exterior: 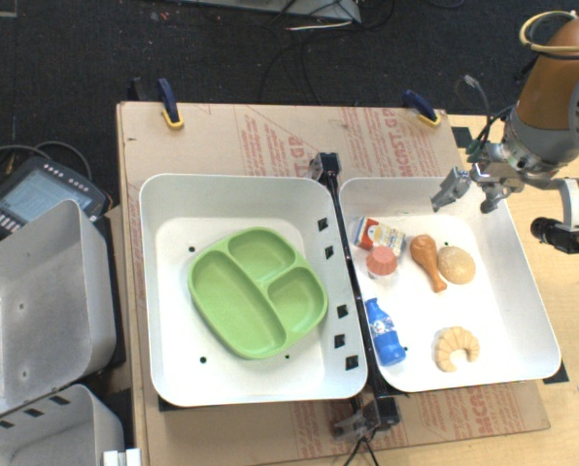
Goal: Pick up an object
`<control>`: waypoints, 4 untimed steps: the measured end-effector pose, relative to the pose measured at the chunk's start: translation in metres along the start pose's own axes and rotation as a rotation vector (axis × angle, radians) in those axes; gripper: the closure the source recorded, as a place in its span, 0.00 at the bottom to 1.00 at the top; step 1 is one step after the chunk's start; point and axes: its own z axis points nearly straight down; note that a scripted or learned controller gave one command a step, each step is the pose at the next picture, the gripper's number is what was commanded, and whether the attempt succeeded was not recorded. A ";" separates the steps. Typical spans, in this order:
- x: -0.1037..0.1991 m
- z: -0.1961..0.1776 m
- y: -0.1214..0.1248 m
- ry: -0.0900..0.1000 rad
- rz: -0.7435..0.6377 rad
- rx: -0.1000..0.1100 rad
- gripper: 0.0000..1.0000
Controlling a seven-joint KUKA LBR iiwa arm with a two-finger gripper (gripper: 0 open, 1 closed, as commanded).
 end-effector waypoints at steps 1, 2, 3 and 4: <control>0.001 -0.010 0.003 -0.003 -0.003 -0.015 0.00; -0.006 0.036 0.005 -0.003 -0.001 -0.012 0.00; -0.005 0.088 0.006 -0.003 -0.005 -0.012 0.00; -0.005 0.074 0.007 -0.005 -0.007 -0.017 1.00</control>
